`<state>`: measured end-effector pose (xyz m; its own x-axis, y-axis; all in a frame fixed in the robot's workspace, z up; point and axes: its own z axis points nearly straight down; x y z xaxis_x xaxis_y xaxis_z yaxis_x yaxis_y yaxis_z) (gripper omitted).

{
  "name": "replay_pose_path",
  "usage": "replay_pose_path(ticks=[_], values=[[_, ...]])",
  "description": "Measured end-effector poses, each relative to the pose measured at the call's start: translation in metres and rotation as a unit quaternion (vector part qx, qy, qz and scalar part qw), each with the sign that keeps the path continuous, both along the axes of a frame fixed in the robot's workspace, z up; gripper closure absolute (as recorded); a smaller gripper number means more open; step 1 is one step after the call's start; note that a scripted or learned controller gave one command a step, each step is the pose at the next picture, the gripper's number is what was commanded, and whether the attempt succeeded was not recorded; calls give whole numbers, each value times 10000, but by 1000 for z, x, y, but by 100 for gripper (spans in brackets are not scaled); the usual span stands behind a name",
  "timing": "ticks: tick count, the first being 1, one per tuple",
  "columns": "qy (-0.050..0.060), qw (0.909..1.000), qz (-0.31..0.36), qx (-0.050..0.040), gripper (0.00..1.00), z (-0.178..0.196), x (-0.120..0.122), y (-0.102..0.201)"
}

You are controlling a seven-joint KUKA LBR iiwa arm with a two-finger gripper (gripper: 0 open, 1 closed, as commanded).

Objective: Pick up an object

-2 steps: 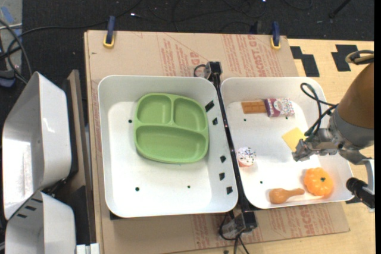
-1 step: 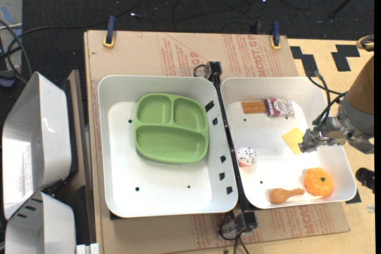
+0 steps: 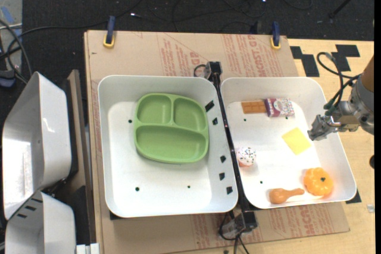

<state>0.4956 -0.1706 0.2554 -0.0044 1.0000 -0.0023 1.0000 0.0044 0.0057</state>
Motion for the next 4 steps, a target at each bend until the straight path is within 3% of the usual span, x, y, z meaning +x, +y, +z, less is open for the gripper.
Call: replay_pose_path(ticks=[1,3,4], values=[[12,10000,-4,3,100,22,1,0],[26,10000,21,17,100,13,34,109],[25,10000,16,11,100,13,38,159]])
